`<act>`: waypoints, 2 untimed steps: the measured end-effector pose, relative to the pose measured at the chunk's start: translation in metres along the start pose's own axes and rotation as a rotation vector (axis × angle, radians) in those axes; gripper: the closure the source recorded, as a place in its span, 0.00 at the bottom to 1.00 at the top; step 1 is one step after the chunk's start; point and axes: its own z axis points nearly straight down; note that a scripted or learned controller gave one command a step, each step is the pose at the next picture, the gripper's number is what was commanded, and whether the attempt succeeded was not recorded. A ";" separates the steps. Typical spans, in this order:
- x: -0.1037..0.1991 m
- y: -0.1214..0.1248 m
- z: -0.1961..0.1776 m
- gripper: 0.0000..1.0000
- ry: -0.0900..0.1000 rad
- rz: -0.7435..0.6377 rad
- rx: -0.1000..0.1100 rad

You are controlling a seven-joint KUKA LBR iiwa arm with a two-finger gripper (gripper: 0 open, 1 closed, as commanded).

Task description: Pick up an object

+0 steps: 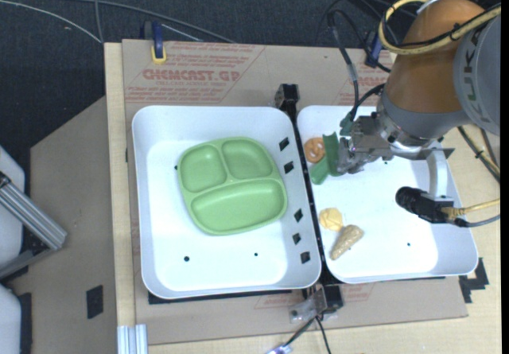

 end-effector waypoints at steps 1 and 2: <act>0.049 0.008 -0.007 1.00 -0.001 0.001 -0.004; 0.104 0.020 0.008 1.00 -0.002 0.000 -0.003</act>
